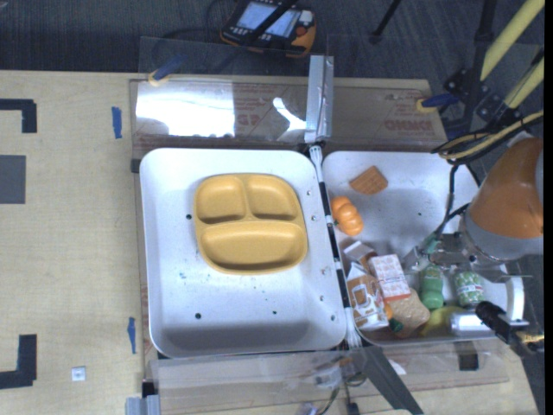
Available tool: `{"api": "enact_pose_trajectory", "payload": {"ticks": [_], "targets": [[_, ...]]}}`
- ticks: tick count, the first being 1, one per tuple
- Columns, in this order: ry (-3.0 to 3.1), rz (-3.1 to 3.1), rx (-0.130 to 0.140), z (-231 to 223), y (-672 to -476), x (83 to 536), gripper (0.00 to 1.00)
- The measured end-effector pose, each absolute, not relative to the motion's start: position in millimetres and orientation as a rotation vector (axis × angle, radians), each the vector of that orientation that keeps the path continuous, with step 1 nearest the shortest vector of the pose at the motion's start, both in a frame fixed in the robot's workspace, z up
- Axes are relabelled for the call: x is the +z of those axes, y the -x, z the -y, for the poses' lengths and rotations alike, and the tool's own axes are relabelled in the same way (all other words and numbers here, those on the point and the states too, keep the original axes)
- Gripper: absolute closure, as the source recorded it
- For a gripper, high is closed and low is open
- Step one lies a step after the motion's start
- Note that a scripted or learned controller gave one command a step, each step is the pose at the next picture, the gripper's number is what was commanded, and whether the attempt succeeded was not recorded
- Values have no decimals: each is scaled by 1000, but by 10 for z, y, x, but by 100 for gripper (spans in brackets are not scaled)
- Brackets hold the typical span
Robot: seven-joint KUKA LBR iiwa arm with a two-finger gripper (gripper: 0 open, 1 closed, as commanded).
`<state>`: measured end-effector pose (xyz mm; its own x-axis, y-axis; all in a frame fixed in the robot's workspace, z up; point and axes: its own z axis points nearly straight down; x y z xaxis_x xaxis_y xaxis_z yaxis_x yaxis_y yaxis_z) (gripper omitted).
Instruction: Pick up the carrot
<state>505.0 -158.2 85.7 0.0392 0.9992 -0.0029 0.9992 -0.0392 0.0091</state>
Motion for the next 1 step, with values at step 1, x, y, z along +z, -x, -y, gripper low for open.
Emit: {"api": "enact_pose_trajectory", "payload": {"ticks": [1], "targets": [[-2166,-2278,-3,775,-5411,1815,0]]}}
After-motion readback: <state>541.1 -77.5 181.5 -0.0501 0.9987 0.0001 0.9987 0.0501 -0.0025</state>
